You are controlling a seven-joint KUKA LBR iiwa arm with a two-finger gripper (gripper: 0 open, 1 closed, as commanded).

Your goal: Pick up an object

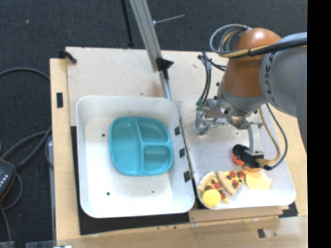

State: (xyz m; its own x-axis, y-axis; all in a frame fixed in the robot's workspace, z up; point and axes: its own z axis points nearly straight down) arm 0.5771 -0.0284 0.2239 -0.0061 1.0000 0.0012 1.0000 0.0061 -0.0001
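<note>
Gripper (pixel 202 125) hung over the right bin (pixel 220 149), at the bin's 10 o'clock corner, close to the divider between the two bins. Could not tell whether it was spread or closed from this angle, and nothing was seen pinched in it. The arm (pixel 289 71) came in from 3 o'clock, its orange band sitting above the wrist. Pickable items in the right bin were bunched along the 6 o'clock edge: a pizza slice (pixel 231 181) with red dots, a yellow round piece (pixel 210 198) at the slice's 8 o'clock and touching or nearly touching it, and a yellow block (pixel 257 181) just beside the slice at its 3 o'clock. The whole cluster lay at roughly 5 o'clock from the gripper, well apart from it, with bare bin floor between. Left bin (pixel 93 190) held a teal divided tray (pixel 140 146), flat, about centred, at 9 o'clock from the gripper and apart from it. Both bins sat on the tan bench (pixel 103 71).
</note>
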